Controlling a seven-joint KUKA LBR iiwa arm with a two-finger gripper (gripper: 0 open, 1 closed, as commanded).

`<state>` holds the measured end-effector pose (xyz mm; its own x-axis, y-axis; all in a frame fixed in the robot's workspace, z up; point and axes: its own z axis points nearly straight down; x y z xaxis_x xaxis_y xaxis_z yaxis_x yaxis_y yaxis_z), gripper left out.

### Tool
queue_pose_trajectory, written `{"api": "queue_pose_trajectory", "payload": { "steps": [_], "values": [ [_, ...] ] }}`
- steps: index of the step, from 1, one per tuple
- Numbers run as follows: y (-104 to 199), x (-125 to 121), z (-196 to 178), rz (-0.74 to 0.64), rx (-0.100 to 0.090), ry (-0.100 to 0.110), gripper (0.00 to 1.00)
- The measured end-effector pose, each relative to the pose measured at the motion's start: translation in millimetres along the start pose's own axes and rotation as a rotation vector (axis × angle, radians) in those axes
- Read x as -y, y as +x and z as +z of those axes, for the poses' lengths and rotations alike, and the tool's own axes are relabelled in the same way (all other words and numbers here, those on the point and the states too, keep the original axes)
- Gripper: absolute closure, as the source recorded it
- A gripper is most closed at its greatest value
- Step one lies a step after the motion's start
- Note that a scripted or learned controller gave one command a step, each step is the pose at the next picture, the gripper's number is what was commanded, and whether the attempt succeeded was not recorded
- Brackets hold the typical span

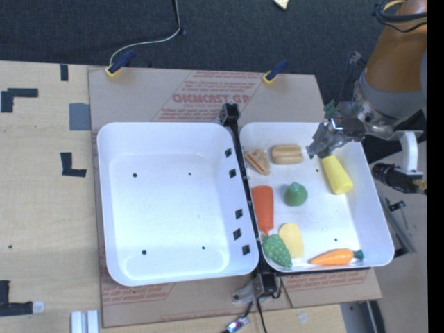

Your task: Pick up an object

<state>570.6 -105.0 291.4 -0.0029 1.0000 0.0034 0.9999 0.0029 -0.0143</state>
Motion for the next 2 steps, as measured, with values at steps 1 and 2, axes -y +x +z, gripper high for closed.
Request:
{"api": "queue_pose_trajectory", "payload": {
  "steps": [1,2],
  "values": [
    [23.5,68.0,46.6,0.003,0.001,-0.002,1.0],
    [91.8,-2.5,112.3,-0.006,0.001,-0.009,1.0]
  ]
}}
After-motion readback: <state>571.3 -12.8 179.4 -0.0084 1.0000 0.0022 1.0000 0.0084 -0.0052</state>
